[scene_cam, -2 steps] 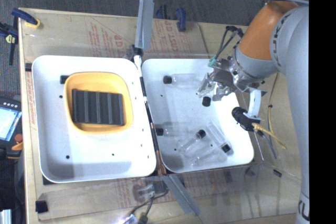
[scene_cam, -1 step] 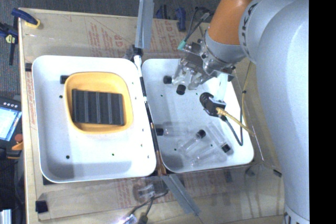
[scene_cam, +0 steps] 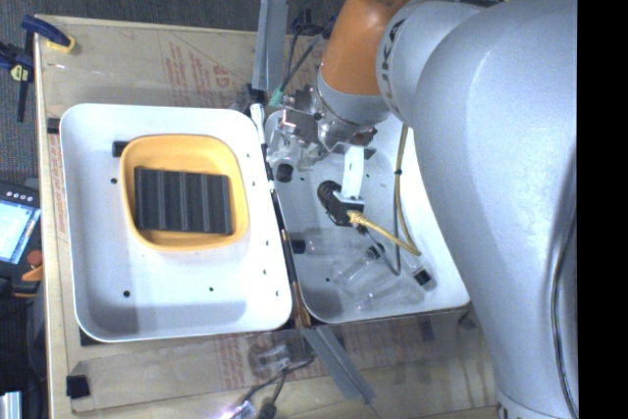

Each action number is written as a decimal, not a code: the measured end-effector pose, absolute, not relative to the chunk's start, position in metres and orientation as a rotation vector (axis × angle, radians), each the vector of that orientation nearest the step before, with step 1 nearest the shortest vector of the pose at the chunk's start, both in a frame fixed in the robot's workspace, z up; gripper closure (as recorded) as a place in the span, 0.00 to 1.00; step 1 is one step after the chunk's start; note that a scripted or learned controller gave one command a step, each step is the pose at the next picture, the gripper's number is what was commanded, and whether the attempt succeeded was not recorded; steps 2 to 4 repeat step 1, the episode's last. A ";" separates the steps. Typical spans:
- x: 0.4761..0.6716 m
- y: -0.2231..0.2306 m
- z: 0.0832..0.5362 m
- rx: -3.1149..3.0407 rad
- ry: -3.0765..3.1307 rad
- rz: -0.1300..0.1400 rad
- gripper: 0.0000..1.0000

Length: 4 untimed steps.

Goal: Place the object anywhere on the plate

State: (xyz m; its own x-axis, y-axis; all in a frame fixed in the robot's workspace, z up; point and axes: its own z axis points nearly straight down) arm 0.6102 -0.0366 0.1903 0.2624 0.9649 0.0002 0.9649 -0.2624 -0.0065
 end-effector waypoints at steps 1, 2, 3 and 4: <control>0.610 -0.037 0.191 -2.492 -1.905 0.005 0.00; 0.610 -0.037 0.191 -2.492 -1.905 0.005 0.00; 0.610 -0.037 0.191 -2.492 -1.905 0.005 0.00; 0.610 -0.037 0.191 -2.492 -1.905 0.005 0.00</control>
